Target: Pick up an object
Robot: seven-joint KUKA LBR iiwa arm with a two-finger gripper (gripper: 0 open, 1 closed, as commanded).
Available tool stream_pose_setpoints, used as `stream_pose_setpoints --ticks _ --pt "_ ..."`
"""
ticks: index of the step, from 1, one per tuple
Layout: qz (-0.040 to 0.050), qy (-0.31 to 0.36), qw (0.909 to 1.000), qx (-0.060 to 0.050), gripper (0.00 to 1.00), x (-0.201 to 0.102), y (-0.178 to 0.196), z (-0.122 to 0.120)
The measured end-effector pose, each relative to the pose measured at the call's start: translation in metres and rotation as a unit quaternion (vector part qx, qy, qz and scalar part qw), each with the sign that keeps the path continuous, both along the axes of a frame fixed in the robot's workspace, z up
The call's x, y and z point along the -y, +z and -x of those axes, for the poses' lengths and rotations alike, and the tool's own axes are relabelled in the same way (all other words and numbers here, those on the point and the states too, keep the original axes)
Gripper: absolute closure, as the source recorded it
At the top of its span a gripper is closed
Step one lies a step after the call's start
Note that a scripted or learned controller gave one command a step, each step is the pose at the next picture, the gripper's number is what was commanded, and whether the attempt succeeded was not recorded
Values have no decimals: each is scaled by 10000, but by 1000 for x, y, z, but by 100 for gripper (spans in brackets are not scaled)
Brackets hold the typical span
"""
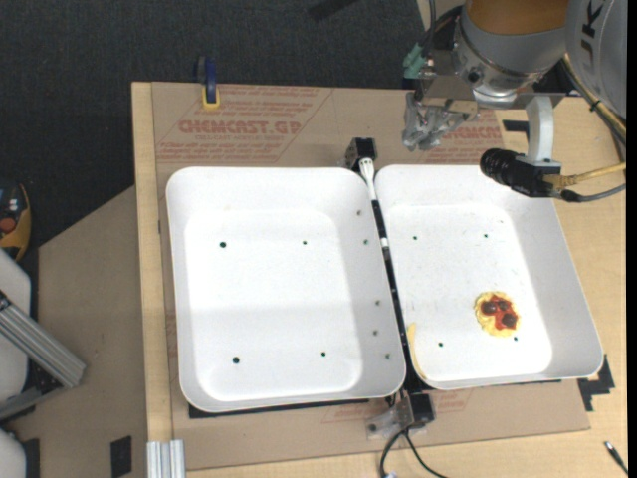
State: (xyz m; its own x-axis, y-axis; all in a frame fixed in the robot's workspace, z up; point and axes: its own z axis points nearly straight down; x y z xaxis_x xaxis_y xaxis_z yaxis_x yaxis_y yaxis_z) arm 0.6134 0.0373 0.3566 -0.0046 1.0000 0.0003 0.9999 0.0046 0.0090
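Hovering above the right bin's (557, 257) twelve o'clock rim, the gripper (430, 132), jaw state indeterminate, is pre-approach and must, in judgement, travel toward five o'clock to the small yellow-red object (497, 313).

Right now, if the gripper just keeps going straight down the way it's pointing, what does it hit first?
Probably the brown board just behind the right bin, or that bin's far rim. The gripper hangs over that edge, and depth is hard to judge. The small yellow and red object lies well off that line.

Small yellow-red object (496, 313) — right bin (557, 267), near corner
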Motion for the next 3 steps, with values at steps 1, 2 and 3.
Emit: stream_pose_setpoints --ticks 1,2,3 --pt "0 -9 10000 -62 100 -28 -78 -40" --pt "-17 14 10000 24 100 -90 19 -54" --pt "2 0 10000 -92 100 -137 -66 -51"
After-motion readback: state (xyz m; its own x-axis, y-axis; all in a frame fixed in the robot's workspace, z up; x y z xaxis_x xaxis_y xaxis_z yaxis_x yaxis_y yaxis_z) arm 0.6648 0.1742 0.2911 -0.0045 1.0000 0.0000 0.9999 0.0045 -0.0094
